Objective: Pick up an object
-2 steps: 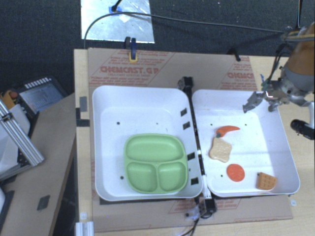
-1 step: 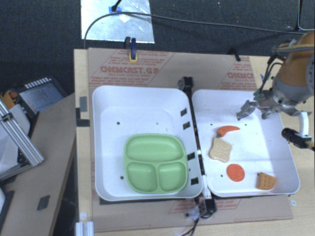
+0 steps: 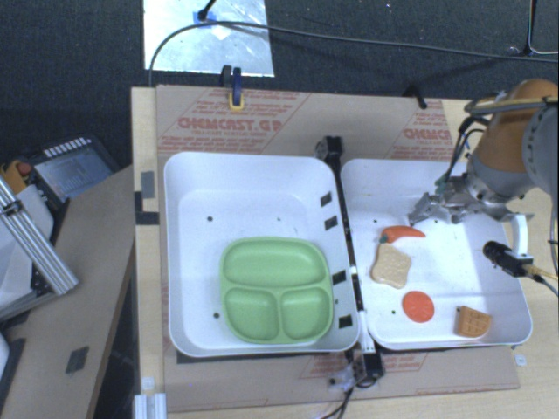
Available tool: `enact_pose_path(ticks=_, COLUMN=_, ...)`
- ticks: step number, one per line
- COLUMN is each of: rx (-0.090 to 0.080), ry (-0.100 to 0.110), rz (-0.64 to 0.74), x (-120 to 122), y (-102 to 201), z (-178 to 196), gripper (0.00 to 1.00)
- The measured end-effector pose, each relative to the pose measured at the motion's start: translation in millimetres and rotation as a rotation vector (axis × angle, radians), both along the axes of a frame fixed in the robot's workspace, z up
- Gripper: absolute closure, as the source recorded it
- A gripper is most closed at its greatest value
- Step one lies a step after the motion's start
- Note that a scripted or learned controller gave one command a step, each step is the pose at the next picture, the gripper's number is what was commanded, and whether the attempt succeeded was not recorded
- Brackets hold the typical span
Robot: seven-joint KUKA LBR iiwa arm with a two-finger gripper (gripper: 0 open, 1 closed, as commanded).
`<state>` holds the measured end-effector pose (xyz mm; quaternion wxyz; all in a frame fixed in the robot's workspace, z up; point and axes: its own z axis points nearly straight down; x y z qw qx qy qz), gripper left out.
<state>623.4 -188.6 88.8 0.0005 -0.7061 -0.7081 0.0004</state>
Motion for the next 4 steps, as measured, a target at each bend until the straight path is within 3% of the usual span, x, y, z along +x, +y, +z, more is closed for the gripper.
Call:
enact_pose_path(ticks=1, rx=-0.002, ry=-0.006, rz=0.001, x=2, y=-1, z=15, gripper=1.0)
enact_pose_path(ticks=3, rx=-0.002, ry=-0.01, rz=0.003, x=12, y=9, z=137, gripper=1.0)
enact_pose_path(ticks=4, rx=-0.001, ry=-0.005, rz=0.003, x=13, y=9, z=157, gripper=1.0)
